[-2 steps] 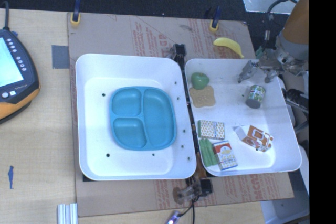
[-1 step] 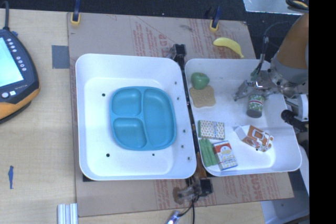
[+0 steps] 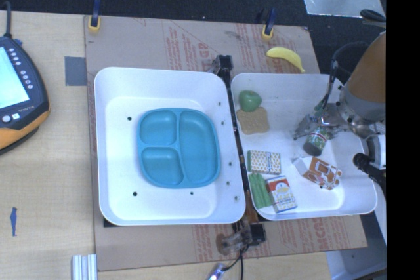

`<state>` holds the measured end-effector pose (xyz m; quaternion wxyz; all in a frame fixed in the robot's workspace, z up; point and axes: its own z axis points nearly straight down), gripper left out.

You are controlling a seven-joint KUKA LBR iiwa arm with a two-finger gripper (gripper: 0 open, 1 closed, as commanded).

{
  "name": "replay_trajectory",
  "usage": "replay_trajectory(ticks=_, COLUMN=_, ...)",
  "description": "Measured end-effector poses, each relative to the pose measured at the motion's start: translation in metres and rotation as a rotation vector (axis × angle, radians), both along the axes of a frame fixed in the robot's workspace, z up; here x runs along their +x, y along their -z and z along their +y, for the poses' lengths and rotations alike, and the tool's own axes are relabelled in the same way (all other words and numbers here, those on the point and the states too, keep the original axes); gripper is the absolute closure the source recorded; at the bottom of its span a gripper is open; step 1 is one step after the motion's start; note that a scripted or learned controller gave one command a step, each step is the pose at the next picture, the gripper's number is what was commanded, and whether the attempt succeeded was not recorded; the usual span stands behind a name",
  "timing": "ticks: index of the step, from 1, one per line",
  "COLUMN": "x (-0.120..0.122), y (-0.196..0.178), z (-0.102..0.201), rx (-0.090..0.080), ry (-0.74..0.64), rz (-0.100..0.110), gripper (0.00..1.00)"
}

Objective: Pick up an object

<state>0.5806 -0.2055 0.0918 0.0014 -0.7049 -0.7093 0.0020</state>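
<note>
One small dark-green can (image 3: 317, 141), silvery-topped, perhaps tilted, directly beneath the end effector (image 3: 319, 126); finger spread indiscernible.

Glossy white plastic bins (image 3: 164, 85), smooth blue plastic plate (image 3: 178, 146), matt brown cardboard sheet (image 3: 170, 42), pale wooden bench (image 3: 46, 206)

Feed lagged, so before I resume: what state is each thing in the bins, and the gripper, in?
Gripper: low in the right bin, over a small can; finger state unclear.
Small can: under the gripper, grasp not confirmed.
Blue divided plate: flat in the left bin.
Green apple: touching the brown slice.
Banana: outside the bins.
</note>
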Motion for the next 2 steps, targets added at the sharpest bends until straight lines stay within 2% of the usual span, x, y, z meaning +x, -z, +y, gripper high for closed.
replay_trajectory(ticks=1, x=-0.031, y=0.000, z=-0.006, rx=0.001, ry=0.000, rz=0.000, gripper=0.00)
replay_trajectory(ticks=2, x=-0.030, y=-0.010, z=-0.008, rx=-0.001, ry=-0.004, rz=0.001, gripper=1.00)
